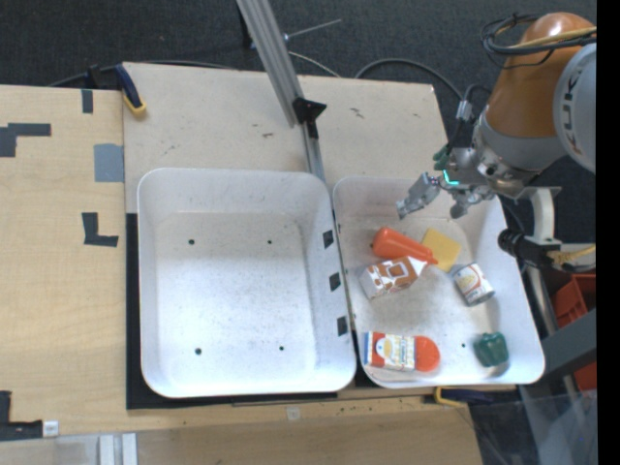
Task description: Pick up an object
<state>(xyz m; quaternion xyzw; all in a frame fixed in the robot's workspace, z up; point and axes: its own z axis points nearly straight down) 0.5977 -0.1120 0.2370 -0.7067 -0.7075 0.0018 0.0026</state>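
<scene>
My gripper [442, 200] hangs over the far part of the right bin [364, 198], its fingers spread open with nothing between them. Just below it lie an orange carrot-shaped piece [400, 244] and a yellow block [443, 247]. A small white and brown carton [391, 277] lies under the carrot. A small can [472, 284] sits to the right. Near the front wall rest a red and white bottle [400, 353] and a green pepper [491, 349].
The left bin [155, 260] stands beside the right one, sharing a rim with black clips. A slanted metal pole [276, 51] rises behind the bins. A yellow-tipped clamp [131, 90] lies at the bench's far left.
</scene>
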